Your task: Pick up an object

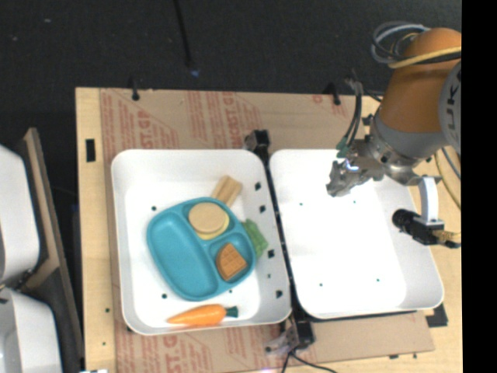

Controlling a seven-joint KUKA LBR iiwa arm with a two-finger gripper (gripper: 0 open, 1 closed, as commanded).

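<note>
Camera view: tool [340,183] over right bin [404,286]; carrot [203,315] far left.

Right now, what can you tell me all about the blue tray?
The blue tray is a plastic-looking, rounded divided plate lying flat and turned at a slant in the left bin. One large compartment is bare; a round tan biscuit sits in one small compartment, a brown waffle-like piece in another. A green piece touches its right edge.
</note>
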